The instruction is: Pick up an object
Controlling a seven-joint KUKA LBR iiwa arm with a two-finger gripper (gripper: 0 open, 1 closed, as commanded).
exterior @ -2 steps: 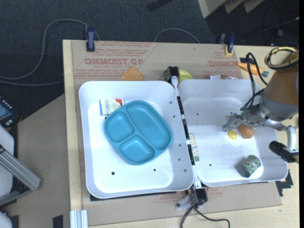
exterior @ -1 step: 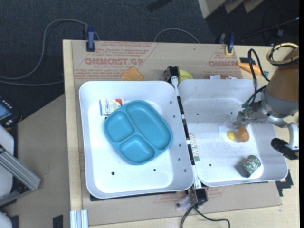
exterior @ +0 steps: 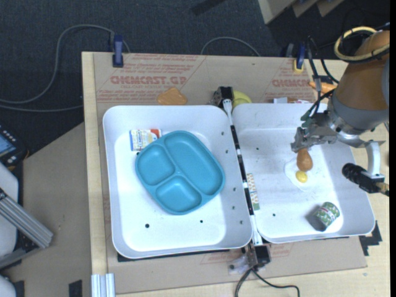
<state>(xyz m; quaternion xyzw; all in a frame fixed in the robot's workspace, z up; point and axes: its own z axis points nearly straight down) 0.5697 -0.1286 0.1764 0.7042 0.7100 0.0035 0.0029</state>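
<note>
Camera view: left bin (exterior: pixel 117 184) holds blue tray (exterior: pixel 179 172), small carton (exterior: pixel 143 138).

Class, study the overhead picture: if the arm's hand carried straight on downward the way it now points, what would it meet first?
Probably the small brown object just below the hand, in the right bin. A slanted view leaves depth unclear, so contact cannot be confirmed.

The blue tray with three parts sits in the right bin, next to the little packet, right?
Not quite. The camera view shows the blue tray in the left bin, not the right one. The rest is right: it has three parts, and the little packet lies next to it.
</note>
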